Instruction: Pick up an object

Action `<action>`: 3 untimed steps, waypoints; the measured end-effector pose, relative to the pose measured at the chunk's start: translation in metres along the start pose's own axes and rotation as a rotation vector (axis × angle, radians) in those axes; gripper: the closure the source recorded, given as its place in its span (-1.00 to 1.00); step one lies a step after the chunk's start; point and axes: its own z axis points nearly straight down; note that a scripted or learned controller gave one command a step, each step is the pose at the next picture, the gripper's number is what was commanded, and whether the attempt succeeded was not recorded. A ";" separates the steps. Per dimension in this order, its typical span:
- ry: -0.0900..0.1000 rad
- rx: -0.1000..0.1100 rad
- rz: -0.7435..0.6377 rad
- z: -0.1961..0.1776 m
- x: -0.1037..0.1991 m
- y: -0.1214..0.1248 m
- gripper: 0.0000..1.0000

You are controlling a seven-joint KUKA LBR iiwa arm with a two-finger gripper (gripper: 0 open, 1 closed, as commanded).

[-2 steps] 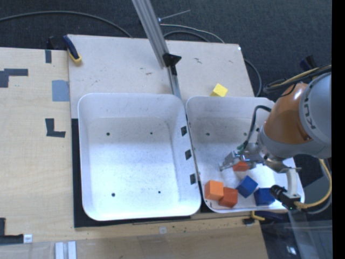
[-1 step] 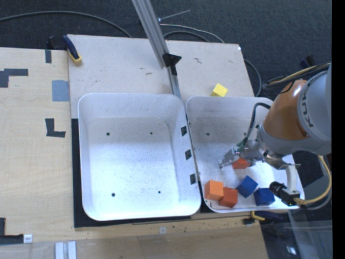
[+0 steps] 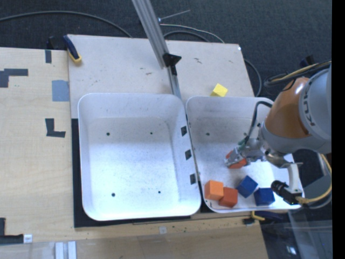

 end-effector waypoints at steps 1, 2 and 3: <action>0.000 -0.007 -0.001 0.005 -0.007 0.000 1.00; 0.003 -0.008 -0.009 -0.094 0.100 0.029 1.00; 0.002 0.006 -0.007 -0.089 0.197 -0.033 1.00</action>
